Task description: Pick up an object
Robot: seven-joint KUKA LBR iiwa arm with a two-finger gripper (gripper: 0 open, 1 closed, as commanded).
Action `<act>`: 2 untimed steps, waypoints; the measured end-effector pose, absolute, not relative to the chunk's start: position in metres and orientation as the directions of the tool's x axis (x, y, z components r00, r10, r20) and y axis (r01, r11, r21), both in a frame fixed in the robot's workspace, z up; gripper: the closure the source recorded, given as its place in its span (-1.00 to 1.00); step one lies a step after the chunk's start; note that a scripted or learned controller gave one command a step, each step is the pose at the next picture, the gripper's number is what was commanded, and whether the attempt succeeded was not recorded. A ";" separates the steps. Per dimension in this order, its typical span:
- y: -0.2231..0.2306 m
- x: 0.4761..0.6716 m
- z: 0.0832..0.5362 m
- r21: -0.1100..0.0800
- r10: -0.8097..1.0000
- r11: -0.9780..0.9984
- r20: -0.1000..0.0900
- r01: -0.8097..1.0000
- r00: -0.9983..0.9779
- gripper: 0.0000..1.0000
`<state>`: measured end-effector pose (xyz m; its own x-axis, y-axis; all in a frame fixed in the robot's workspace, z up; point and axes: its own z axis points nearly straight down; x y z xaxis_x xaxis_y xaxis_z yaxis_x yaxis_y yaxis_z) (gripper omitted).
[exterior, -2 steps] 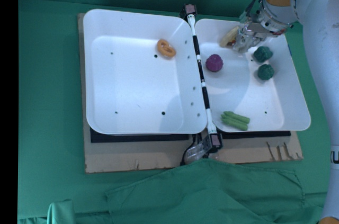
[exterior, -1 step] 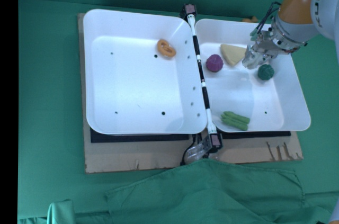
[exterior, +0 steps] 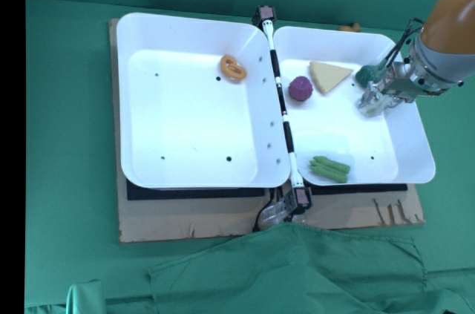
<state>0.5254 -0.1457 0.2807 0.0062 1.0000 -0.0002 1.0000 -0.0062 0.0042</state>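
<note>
While near the right bin (exterior: 415, 157) rim — end effector (exterior: 369, 103) hovers.

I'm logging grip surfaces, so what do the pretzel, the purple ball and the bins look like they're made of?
Pretzel: probably moulded plastic, smooth orange, slightly glossy. Purple ball: matte, faintly textured, plastic or foam; unclear. Bins: thin white plastic, smooth with rounded moulded rims.

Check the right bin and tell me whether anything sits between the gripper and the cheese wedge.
Nothing visible does. The gripper hangs over the right bin's far right side, and the cheese wedge lies to its left across bare white floor. The purple ball sits beyond the wedge, and the green beans lie near the front edge.
</note>
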 end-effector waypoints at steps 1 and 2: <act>-0.144 0.520 0.312 0.010 1.000 -0.003 -0.003 1.000 0.003 1.00; -0.138 0.528 0.390 0.015 1.000 -0.001 -0.004 1.000 0.001 1.00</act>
<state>0.5283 -0.1377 0.3903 0.0012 1.0000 -0.0041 0.9999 -0.0012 0.0146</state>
